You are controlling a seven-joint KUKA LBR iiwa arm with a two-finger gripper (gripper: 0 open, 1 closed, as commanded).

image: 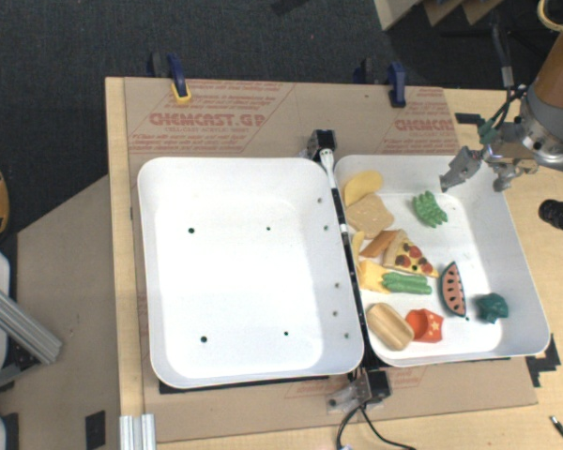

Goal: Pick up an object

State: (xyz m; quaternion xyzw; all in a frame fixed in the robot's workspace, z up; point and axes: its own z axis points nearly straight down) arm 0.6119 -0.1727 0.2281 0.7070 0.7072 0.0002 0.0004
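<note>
Two shallow white plastic bins with rounded corners sit side by side on a cardboard sheet [263,111] printed "CHEMCAST" in red, held to the table by two blue clamps [178,78]. The left bin [169,195] shows four small dark dots. The right bin [516,251] holds toy food: a yellow chip [361,187], a tan bread slice [369,214], a pizza wedge [403,251], a green pea pod [405,283], a watermelon slice [452,289], a ridged green piece [430,209], a teal lump [491,307], a bread roll [388,326] and a red piece [426,325]. The gripper [479,169] hovers over that bin's far edge, its fingers spread apart with nothing between them.
</note>
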